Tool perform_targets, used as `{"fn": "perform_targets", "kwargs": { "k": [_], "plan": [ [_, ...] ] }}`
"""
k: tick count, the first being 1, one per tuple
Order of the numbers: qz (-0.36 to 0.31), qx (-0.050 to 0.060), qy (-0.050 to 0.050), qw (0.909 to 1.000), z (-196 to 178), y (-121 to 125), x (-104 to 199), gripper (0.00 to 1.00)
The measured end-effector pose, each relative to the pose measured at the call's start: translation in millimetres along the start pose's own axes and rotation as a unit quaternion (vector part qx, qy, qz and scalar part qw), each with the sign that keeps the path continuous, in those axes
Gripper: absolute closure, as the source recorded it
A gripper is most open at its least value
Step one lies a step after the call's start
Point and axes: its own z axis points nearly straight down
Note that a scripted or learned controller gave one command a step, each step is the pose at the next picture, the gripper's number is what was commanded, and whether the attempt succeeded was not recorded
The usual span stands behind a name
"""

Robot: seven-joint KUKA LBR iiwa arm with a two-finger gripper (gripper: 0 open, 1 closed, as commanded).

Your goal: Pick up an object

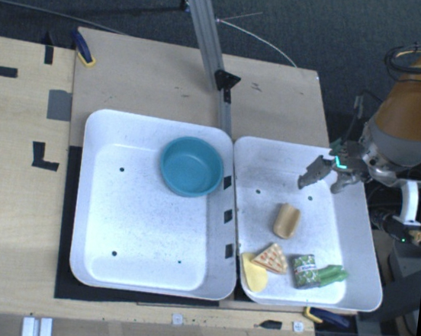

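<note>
Camera view puts my gripper [325,176] at right of centre, fingers spread with nothing between them, above the right bin [362,245]. Below it I see a tan block [286,221]; lower right, a green packet [317,273].

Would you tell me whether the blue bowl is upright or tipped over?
Upright: the blue bowl shows its open mouth and inside, resting in the left bin.

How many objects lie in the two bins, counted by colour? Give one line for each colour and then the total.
Blue: 1, the bowl in the left bin.
Tan: 1, the small block.
Yellow-orange: 1, the wedge.
Green: 1, the packet.
The last three lie in the right bin.
Total: 4.
</note>
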Motion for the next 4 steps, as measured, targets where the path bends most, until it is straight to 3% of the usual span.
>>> {"fn": "perform_targets", "kwargs": {
  "k": [1, 4],
  "plan": [
    [0.000, 0.000, 0.000, 1.0000, -0.4, 0.3, 0.0, 0.00],
    [0.000, -0.001, -0.001, 1.0000, 137.0, -17.0, 10.3, 0.00]
  ]
}}
